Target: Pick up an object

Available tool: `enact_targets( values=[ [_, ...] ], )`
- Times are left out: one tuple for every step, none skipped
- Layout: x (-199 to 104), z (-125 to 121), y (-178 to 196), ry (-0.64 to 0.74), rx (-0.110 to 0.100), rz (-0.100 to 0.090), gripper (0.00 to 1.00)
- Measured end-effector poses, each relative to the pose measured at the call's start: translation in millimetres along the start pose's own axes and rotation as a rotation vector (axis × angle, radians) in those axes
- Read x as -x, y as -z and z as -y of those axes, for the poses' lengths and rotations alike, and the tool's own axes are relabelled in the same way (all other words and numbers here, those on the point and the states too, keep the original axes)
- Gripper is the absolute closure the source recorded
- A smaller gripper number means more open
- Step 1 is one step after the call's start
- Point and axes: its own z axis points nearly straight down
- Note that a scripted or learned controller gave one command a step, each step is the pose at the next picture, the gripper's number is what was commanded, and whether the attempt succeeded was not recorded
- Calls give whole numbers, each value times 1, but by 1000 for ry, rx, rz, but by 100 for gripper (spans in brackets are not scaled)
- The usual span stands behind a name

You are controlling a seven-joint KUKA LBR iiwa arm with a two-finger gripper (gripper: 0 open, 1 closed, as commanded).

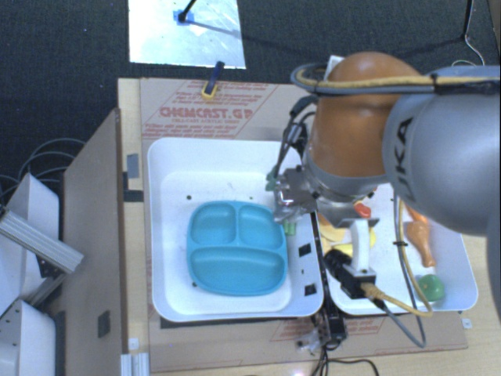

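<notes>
Blue plastic three-part tray (235, 247) in left white bin (168, 210). Small green ball (429, 287) in right white bin (462, 276), well apart from claw (286, 202). Cannot tell claw state.

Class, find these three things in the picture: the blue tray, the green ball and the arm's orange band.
Blue tray (235, 249), camera view: centre of the tray, where its compartments meet.
Green ball (430, 287), camera view: its top.
Orange band (356, 116), camera view: middle of its curved surface.

A light blue plastic divided tray (236, 249) lies in the left shallow white bin (176, 210). The right shallow white bin (462, 288) sits just beside it, holding a small green ball (430, 287) at its near right corner.
</notes>
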Motion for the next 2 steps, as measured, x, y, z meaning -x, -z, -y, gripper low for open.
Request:
enact_targets(
  values=[
    [110, -26, -107, -17, -16, 8, 0],
    [102, -27, -91, -3, -9, 4, 100]
  ],
)
